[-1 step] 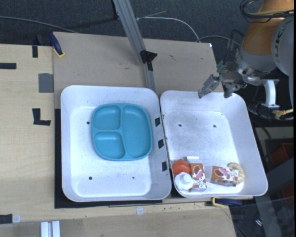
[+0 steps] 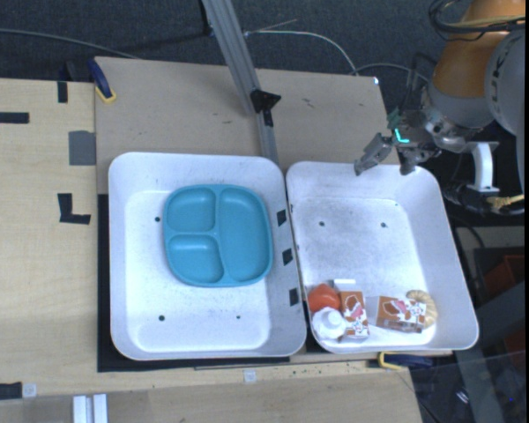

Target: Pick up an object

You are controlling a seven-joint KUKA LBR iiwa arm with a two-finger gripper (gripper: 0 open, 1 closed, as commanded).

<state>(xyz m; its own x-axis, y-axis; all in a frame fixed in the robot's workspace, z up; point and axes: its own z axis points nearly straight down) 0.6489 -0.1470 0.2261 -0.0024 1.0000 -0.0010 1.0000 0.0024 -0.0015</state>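
The right-hand shallow white plastic bin (image 2: pixel 423 236) is the landmark here. The grey two-finger gripper (image 2: pixel 390 159) hangs at that bin's far rim, nr its far right corner, w/ jaws spread apart & nothing between them; one dark finger (image 2: pixel 368 159) slants out to the camera's left, the other sits closer to the wrist. A small teal light glows on the gripper body just above the fingers. The grey arm w/ orange band (image 2: pixel 476 38) comes in from beyond the bin's far right corner. Inside the bin, all pickable items are bunched along the near wall, well apart from the gripper: a round orange-red ball-like object (image 2: pixel 324 298) at the near left corner, a white rounded cap-like piece (image 2: pixel 330 324) touching it on the near side, a small red & white printed packet (image 2: pixel 354 314) just beside both, & a brown-white printed pouch (image 2: pixel 407 311) a bit further right, apart from the packet. Rest of the bin floor is bare, w/ grey scuffing. To the bin's left, touching it side to side, sits a second shallow white bin (image 2: pixel 137 324) holding a teal three-compartment plastic plate (image 2: pixel 219 235), lying flat. Both bins rest on the tan desk (image 2: pixel 35 263). A grey metal pole (image 2: pixel 234 47) slants up from behind the seam btw the bins.
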